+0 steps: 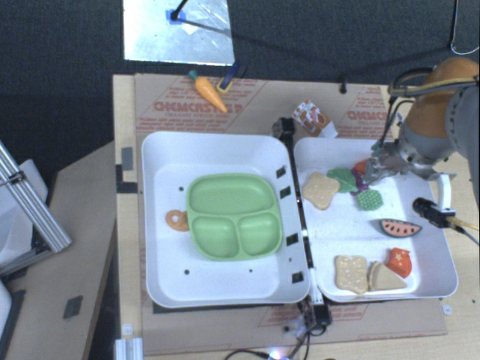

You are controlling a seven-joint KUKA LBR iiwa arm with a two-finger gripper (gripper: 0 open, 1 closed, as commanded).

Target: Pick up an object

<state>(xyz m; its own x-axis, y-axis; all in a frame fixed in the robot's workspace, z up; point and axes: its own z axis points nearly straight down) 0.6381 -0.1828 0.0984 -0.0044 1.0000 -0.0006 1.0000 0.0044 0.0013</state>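
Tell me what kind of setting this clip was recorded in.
Probably a robotics lab bench for pick-up trials: two white bins side by side, toy food such as a watermelon slice and bread, and a grey arm reaching in.

Robotics lab test bench: grey KUKA arm point(442, 118) at right; two white bins point(225, 152) on printed cardboard sheet point(247, 100); plastic toy food, e.g. carrot point(210, 94), watermelon slice point(400, 228); aluminium frame point(30, 201) at left; dark carpet point(60, 66).
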